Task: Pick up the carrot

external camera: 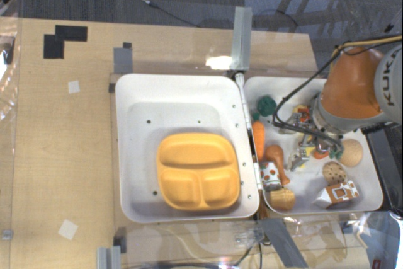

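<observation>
One carrot (pixel 258 137) lies along left wall of right bin (pixel 376 198), untouched.
Gripper (pixel 313 145) w/ arm (pixel 352 88) over bin centre, apart from carrot; claw state: cannot tell. Yellow tray (pixel 198 170) sits in left bin (pixel 135 135), near its front edge.

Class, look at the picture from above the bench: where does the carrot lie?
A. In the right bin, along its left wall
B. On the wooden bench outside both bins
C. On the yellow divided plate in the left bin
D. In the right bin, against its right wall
A: the carrot lies in the right bin along its left wall, next to the divider, while the yellow divided plate sits in the left bin.
</observation>
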Controlling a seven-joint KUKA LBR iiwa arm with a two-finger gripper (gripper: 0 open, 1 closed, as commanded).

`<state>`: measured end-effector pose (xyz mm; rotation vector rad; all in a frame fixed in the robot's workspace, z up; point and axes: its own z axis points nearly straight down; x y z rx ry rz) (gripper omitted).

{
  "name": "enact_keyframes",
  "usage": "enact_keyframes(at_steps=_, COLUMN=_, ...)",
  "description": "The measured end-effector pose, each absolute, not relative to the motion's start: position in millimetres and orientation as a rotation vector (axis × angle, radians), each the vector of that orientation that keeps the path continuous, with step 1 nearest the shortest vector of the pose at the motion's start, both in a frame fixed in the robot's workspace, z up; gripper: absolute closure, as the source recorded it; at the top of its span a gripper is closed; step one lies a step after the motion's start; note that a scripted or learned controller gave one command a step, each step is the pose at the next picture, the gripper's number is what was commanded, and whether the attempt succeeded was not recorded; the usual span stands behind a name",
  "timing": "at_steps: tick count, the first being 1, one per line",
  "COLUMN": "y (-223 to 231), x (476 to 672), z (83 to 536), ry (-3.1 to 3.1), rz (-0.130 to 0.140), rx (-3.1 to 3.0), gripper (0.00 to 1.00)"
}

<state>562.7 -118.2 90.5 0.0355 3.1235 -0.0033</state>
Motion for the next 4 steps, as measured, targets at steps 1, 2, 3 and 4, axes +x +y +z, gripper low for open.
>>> enact_keyframes(at_steps=1, y=-117, x=565.7, z=103, ry=3.117, rz=-0.006, rx=0.024, gripper=1.0)
enact_keyframes(at_steps=2, y=-43, x=560.6, z=190, ry=3.12, rz=0.002, rx=-0.142, gripper=1.0)
enact_keyframes(at_steps=3, y=-14, x=609.3, z=198, ry=3.078, rz=-0.001, rx=-0.561, gripper=1.0)
enact_keyframes(at_steps=4, y=39, x=539.3, z=186, ry=3.019, rz=0.002, rx=-0.841, gripper=1.0)
